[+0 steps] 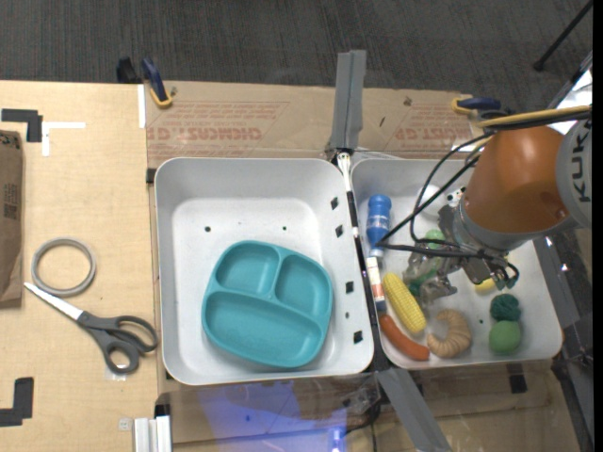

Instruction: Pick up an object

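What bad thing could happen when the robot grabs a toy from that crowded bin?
The toys are packed close: the corn cob, hot dog and bagel lie side by side, so the hand might bump or pinch two together. Black cables hang over the right bin and could snag. It might also come up with nothing.

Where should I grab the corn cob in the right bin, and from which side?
Grip the corn cob across its middle, coming straight down from above. It lies flat and slanted, long and narrow, so the pincer should close across its width. The hot dog sits close at its lower end, so stay off that end.
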Action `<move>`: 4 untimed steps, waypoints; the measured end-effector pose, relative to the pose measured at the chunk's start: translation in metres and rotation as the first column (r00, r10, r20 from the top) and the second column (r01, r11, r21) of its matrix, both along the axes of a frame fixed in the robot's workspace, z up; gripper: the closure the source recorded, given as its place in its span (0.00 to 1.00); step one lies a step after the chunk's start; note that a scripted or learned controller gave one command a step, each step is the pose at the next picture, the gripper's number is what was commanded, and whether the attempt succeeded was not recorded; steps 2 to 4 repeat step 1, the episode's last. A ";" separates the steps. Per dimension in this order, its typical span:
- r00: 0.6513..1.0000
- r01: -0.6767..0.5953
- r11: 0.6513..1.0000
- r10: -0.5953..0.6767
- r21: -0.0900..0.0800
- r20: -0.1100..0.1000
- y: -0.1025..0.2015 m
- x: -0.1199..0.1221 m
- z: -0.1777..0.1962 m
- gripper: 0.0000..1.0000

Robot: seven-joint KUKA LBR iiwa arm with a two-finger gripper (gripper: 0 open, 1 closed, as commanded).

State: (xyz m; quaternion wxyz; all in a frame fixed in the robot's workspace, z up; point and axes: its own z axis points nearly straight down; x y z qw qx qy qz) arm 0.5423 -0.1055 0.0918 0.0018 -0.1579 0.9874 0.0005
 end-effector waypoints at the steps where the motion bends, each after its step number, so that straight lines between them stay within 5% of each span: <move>1: 0.852 -0.524 0.852 0.524 -0.003 0.004 -0.054 0.049 0.037 1.00; 4: 0.852 -0.524 0.852 0.524 -0.003 0.004 -0.054 0.049 0.037 1.00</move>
